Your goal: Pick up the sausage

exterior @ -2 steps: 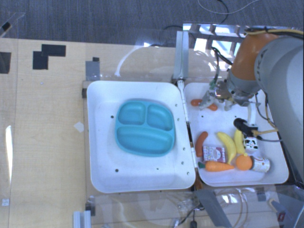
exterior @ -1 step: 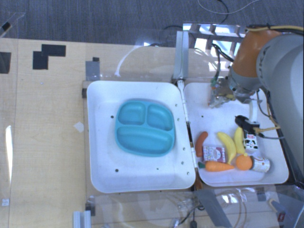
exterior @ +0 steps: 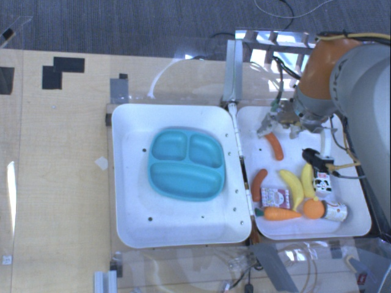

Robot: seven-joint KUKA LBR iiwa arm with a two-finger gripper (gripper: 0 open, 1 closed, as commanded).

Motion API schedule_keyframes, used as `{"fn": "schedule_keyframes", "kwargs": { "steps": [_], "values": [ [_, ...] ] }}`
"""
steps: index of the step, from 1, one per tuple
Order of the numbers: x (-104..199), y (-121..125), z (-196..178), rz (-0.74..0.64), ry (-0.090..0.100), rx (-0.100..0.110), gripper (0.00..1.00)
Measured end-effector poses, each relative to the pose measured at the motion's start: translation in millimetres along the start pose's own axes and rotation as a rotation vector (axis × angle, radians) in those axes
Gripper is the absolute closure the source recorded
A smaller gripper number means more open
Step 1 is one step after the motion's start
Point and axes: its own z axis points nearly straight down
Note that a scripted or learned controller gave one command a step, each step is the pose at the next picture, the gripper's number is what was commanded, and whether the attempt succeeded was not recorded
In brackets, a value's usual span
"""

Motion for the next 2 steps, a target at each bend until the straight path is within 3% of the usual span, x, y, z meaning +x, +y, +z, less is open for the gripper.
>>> {"fn": "schedule_keyframes", "kwargs": {
  "steps": [1,2],
  "values": [
    [16,-6,17,0.049,0.002,0.006,0.00],
    [18,-3,4,0.043,0.002,-0.002,1.00]
  ]
}}
